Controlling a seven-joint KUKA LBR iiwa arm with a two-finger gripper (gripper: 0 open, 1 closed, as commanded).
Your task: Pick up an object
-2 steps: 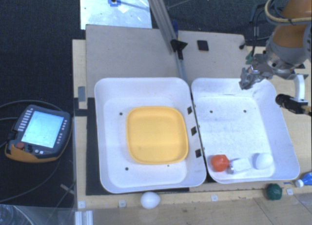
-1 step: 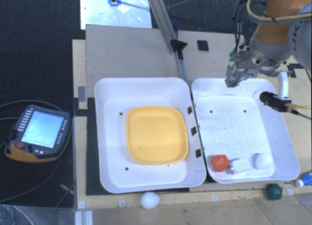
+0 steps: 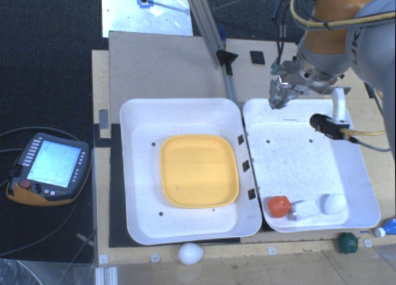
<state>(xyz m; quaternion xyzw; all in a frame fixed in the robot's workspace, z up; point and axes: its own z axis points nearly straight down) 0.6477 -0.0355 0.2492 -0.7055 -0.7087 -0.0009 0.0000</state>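
— Where's the hand?
— Poised over the right bin's far edge; grip unreadable. The orange object (likeliest pick) lies at the near wall, well apart.

A yellow plate lies flat in the middle of the left bin, square with rounded corners, rim up. In the right bin, three things line up along the near wall: a small orange-red object at the left (its exact shape is hard to make out), a white piece just beside it, apparently touching, and a white egg-shaped object at the right, near the white piece. All three sit well apart from the plate.
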